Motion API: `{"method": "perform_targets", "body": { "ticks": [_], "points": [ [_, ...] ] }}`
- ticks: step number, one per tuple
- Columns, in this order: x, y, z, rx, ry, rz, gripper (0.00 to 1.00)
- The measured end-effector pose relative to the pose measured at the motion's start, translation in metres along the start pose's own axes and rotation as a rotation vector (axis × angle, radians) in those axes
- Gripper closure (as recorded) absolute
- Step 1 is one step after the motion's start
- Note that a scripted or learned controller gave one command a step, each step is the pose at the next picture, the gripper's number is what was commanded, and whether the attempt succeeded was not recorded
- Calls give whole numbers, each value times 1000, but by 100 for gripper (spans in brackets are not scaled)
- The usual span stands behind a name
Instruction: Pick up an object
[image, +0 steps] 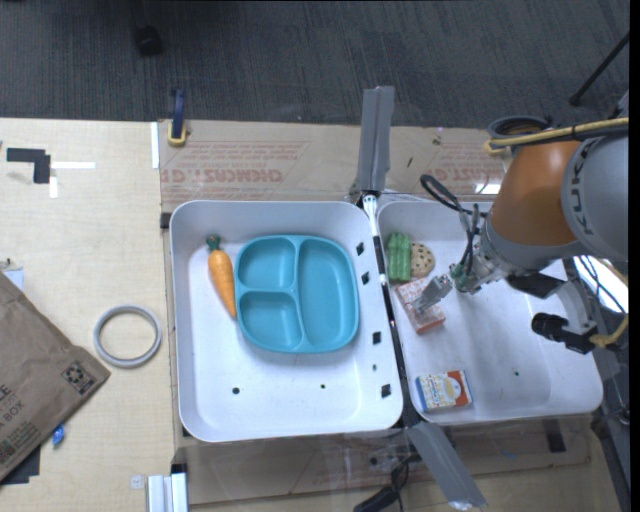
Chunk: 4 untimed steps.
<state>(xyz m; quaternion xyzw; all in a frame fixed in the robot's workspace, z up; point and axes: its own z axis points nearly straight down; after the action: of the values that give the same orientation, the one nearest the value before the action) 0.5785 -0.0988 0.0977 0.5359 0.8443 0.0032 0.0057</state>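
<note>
the hand (436, 291) is hanging low in the right bin (520, 385), near its left wall, with its grey tip sitting over a small red-and-white packet (424, 310). whether it is spread or pinching the packet, i cannot tell; the tip is too small and blurred against the packet. the grey arm with its orange band (535, 200) is reaching in from the right above the bin's far corner, cables looping beside it.

just beyond the hand, toward the bin's far left corner, a green ridged piece (398, 256) is lying beside a round speckled cookie (421, 260), the two touching or nearly so. well apart from them, near the bin's front edge, a small orange-and-white carton (442, 389) is lying flat.

in the left bin (290, 410), a teal three-compartment plate (298, 293) is resting in the middle, and an orange carrot (221, 279) with a green top is lying just beside the plate's left edge.

out on the table (70, 240) to the left, a grey tape ring (127, 334) is lying near a brown cardboard box (35, 385).
</note>
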Motion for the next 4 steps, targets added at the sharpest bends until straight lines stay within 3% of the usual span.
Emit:
{"method": "perform_targets", "body": {
  "ticks": [1, 2, 3, 4],
  "points": [
    [0, 0, -10, 0, 1, 2, 100],
    [0, 0, -10, 0, 1, 2, 0],
    [4, -44, 6, 14, 6, 177, 0],
    [-24, 42, 7, 13, 4, 221, 0]
  ]
}}
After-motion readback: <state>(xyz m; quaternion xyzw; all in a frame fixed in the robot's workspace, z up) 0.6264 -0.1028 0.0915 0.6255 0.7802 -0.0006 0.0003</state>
